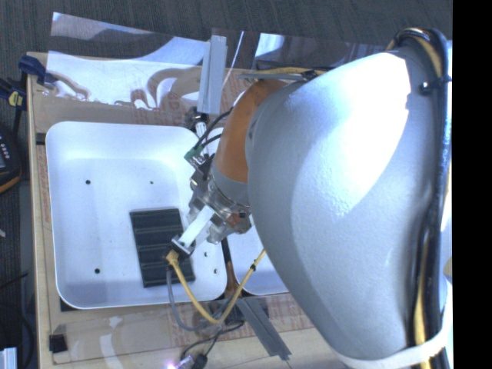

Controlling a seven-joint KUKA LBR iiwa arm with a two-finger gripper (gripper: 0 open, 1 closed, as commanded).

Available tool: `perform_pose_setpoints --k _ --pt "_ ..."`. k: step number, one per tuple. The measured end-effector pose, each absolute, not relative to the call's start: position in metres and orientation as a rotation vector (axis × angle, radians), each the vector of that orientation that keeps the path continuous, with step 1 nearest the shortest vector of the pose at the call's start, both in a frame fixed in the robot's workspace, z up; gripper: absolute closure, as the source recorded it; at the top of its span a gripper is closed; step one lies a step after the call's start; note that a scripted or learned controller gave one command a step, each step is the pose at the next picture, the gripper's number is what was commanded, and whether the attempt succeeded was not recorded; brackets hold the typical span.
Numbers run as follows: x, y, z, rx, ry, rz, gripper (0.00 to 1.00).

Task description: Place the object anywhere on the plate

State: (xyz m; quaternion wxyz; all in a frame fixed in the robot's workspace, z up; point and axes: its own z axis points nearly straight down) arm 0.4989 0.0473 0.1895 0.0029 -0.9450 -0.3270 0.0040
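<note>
A dark ribbed rectangular slab (157,246) lies flat in the left white bin (100,175), toward its front right corner. The arm's large grey body (346,206) with its orange band (234,141) reaches in from the right and hangs over the divide between the two bins. My gripper (214,220) sits at the slab's right edge, just above the left bin's right wall. I see nothing held in it. No other loose object shows.
A small part of the right bin (265,281) shows below the arm; the arm hides the rest. A yellow cable (201,304) loops down over the front rim. The bench's wooden edge (115,337) runs along the front.
</note>
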Motion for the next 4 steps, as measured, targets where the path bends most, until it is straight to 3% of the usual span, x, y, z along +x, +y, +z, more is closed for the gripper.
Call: perform_pose_setpoints --k 1,2,3,4 --pt "0.505 0.117 0.099 -3.071 -0.642 0.015 1.00" --pt "0.516 0.028 0.191 -3.066 -0.661 0.005 1.00" --pt "0.556 0.044 0.191 -2.834 -1.348 0.005 1.00" --pt "0.475 0.073 0.190 -2.906 -1.183 0.011 1.00"
